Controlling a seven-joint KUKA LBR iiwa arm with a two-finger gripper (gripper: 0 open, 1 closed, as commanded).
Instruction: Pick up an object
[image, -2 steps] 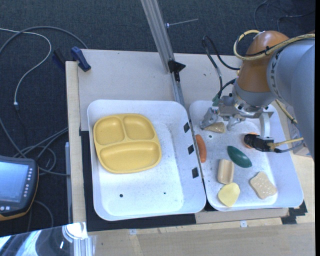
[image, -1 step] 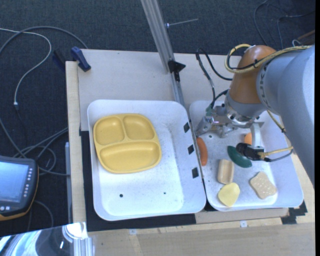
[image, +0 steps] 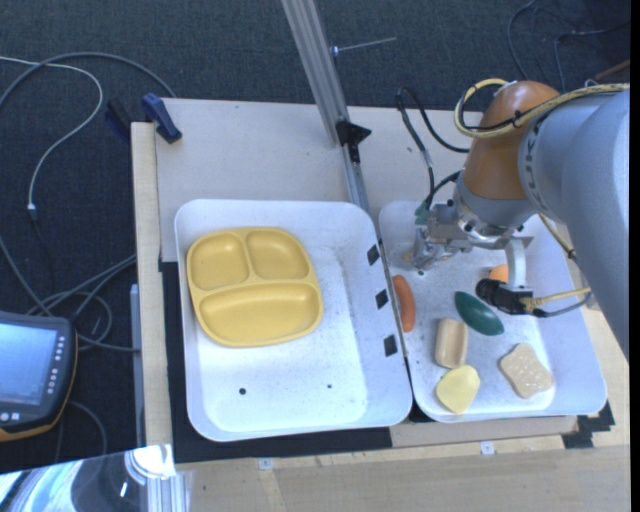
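Observation:
My gripper (image: 428, 252) hangs over the back left part of the right bin (image: 570, 400), just above and right of an orange sausage-shaped piece (image: 403, 301) lying by the bin's left wall. A dark green oval (image: 478, 312), a tan roll (image: 450, 342), a yellow lump (image: 458, 388) and a beige cracker-like piece (image: 525, 369) lie toward the bin's front. A small orange piece (image: 498, 273) peeks out beside the wrist. Nothing shows between the fingers.
The left bin (image: 290, 400) carries a yellow divided plate (image: 255, 285). A slanted metal pole (image: 325, 80) rises behind the bins. Cables run from the arm's wrist over the right bin. A blue clamp (image: 160, 116) sits at the bench's back left corner.

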